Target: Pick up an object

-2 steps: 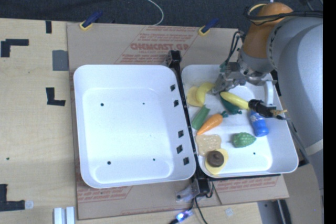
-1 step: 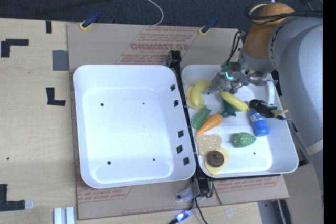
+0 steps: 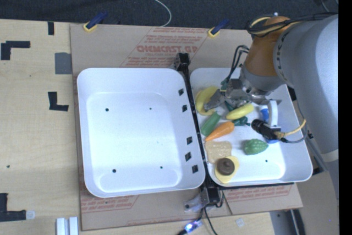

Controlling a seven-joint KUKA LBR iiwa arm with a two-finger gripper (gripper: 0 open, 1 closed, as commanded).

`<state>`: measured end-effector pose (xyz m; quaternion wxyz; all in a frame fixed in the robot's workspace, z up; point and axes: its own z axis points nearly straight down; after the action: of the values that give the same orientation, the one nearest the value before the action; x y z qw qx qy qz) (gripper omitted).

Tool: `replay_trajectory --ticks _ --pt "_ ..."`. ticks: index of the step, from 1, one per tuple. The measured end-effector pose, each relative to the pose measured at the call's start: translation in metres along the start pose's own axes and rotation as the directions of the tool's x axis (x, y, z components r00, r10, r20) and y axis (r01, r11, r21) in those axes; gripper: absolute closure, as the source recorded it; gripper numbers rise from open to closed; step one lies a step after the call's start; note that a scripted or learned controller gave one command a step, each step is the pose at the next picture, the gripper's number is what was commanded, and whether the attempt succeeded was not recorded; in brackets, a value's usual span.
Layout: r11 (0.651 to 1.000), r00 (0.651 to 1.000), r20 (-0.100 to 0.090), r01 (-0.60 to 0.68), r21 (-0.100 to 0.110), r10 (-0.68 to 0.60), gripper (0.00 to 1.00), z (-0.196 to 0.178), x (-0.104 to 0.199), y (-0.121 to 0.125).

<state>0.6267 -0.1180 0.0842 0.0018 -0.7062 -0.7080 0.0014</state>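
One grey arm [image 3: 313,69] reaches in from the right, its orange band bent down over the right bin [image 3: 286,173]. The end effector [image 3: 230,97] sits low among toy food, beside a yellow banana [image 3: 205,97]; whether it grips anything, I cannot tell.

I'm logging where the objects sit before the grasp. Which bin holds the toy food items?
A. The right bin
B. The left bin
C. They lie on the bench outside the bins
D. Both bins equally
A: the banana, carrot and green piece all lie in the right bin, where the gripper reaches in.
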Motion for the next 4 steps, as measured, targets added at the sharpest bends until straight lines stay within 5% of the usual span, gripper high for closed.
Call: replay_trajectory --ticks 1,2,3,4 --pt "1.0 1.0 -0.001 0.0 -0.003 0.0 1.0 -0.01 -0.001 0.002" --pt "1.0 1.0 0.001 -0.005 -0.003 0.005 1.0 0.0 -0.028 -0.03" --pt "1.0 1.0 0.001 -0.003 -0.006 0.003 1.0 -0.074 -0.028 -0.062" --pt "1.0 1.0 -0.001 0.005 -0.005 -0.005 1.0 -0.025 0.017 0.013"
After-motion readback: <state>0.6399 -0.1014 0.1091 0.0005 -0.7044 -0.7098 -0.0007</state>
